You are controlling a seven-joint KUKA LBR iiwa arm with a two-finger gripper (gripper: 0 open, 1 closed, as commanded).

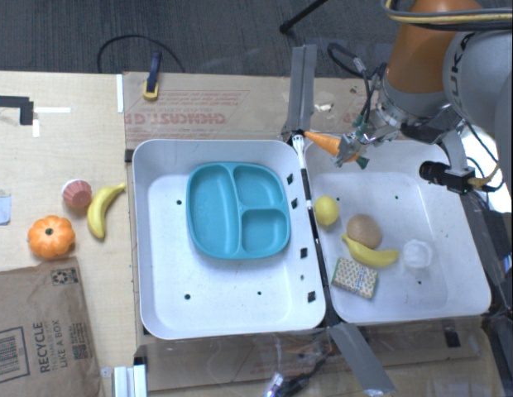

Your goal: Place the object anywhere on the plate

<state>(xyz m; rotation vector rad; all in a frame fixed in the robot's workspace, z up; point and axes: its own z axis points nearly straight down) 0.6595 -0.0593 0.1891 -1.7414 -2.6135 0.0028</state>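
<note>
An orange carrot (323,143) hangs level above the back rim where the two bins meet, its tip pointing left. My gripper (354,153) is shut on its thick right end, reaching down from the grey arm with the orange band at the upper right. The teal divided plate (217,209) lies flat in the left bin (146,246), left of and nearer than the carrot, with nothing on it.
The right bin (455,246) holds a lemon (326,211), a brown round fruit (365,229), a banana (371,255), a patterned sponge (356,277) and a clear lid (416,255). On the bench to the left lie a small pumpkin (51,236), another banana (103,209) and a pink cupcake (77,194).
</note>
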